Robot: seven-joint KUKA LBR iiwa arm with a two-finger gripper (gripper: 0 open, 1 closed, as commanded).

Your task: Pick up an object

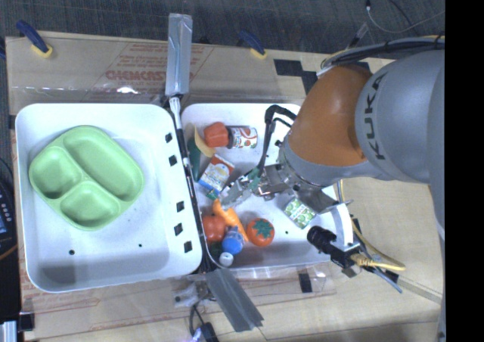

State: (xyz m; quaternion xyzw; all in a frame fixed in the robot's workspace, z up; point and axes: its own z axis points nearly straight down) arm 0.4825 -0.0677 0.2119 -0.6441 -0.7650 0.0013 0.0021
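Two white bins sit side by side on the bench, and the right bin (302, 257) is the one to use as the reference point here. The left bin (45, 257) sits right next to it, touching along the shared divider, and all it has in it is a green divided plate (85, 175) over toward its far-left half.

Inside the right bin there's a small pile of stuff along its left wall. Up near its top-left corner lies a bottle with a red cap (231, 136) on its side. Just below that is a little carton (214, 178) with green and white print, tilted. Further down, near the bin's bottom-left corner, there's an orange carrot-like piece (229, 218), a red ball-shaped thing (212, 228) touching it, a blue-capped item (231, 244) just under those, and a tomato (261, 231) with a green top a bit toward the bin's middle. A small green-and-white packet (300, 212) lies toward the bin's right side, partly under the arm.

The arm (378, 121) comes in over the bin's right edge, with the orange band hanging over the bin's upper right. The gripper (249, 185) is down in the middle of the bin, just beside the carton and above the carrot piece. It's too cluttered to make out how its tips are set, or whether anything is between them, so can't tell.
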